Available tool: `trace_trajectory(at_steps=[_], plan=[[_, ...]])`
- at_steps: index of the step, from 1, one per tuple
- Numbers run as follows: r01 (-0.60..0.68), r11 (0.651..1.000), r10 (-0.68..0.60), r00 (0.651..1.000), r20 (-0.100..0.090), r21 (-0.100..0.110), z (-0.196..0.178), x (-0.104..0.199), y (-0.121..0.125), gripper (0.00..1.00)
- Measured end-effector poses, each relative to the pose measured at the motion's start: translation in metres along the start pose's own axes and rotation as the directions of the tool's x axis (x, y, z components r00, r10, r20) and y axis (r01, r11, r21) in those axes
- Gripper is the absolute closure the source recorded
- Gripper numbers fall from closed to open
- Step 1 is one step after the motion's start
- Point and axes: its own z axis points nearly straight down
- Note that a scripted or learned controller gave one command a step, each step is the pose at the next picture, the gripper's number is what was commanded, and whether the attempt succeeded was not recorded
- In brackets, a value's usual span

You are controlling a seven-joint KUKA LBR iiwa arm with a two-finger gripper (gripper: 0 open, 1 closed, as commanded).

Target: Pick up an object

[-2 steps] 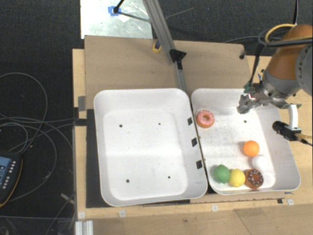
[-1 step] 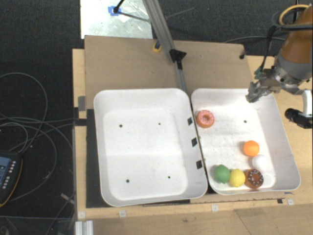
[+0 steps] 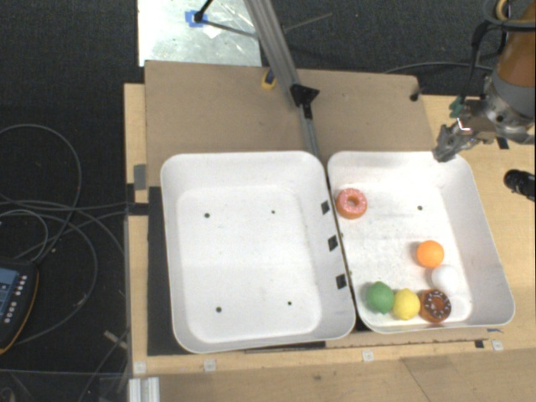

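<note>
Hovering over the top right corner of the right bin point(image 3: 481, 224), the gripper point(image 3: 445, 149) sits above the rim w/ nothing between its fingers. They look close together but tbh I can't tell if they're open or closed, too small and blurry. Arm point(image 3: 512, 74) comes in from the right, orange band visible.

Stuff in the right bin: pink donut point(image 3: 351, 203) near the left wall, up top. Orange ball point(image 3: 430, 253) toward the right side, white ball point(image 3: 445, 276) just below it. Along the bottom edge, a row: green ball point(image 3: 380, 296), yellow lemon point(image 3: 406, 304), chocolate donut point(image 3: 435, 306), all pretty much touching. Everything's well apart from the gripper.

Left bin point(image 3: 180, 249) sits right beside it on the surface point(image 3: 213, 107).
</note>
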Motion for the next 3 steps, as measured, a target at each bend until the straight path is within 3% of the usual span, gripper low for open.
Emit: trace_trajectory(at_steps=[3], plan=[[0.004, 1.000, -0.004, 1.000, -0.004, 0.008, 0.018, 0.139, -0.014, 1.00]])
